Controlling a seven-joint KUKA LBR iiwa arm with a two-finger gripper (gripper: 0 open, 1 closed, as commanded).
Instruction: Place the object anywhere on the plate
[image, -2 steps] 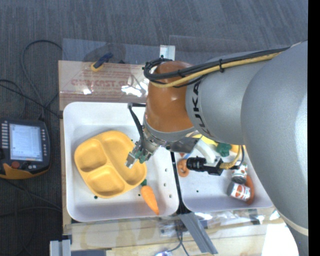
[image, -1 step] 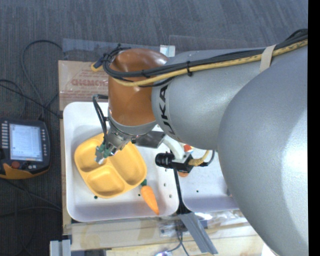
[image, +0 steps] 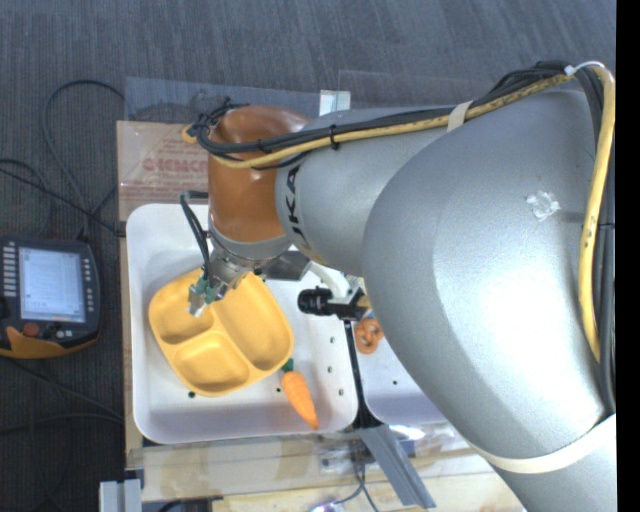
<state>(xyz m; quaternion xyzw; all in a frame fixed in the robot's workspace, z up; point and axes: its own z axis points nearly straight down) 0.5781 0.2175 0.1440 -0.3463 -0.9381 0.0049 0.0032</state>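
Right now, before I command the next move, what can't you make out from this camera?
- End effector over the yellow plate: too small and dark to tell whether it holds anything.
- Right bin: mostly hidden under the arm.
- Orange object beside the arm: partly covered, identity unclear.
- Carrot: plainly visible, off the plate.
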